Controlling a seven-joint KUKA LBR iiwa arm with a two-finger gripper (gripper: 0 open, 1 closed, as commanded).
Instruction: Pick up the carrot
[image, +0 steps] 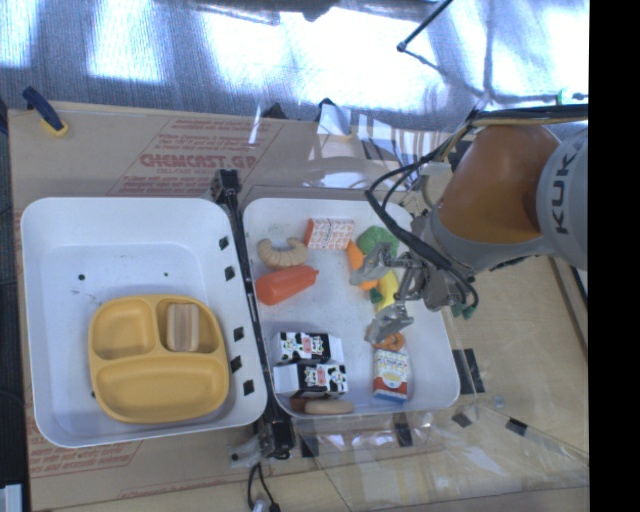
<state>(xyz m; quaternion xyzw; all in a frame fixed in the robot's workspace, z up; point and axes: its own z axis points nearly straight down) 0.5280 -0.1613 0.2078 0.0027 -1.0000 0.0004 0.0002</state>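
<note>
Plainly, carrot (286, 284): orange, stubby, tapered, lying flat. Claw (385, 297) open, holding nothing.

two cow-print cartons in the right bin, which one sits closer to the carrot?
The upper cow-print carton, farther from the bin's front edge. It lies just below the carrot; the lower cow-print carton sits beneath it, beside the sausage.

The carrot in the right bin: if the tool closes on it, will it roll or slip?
The carrot looks like smooth, rigid toy plastic, so it may slip under a light pinch. Its tapered, rounded body lies flat on the bin floor and could roll sideways if nudged. It probably weighs little.
</note>
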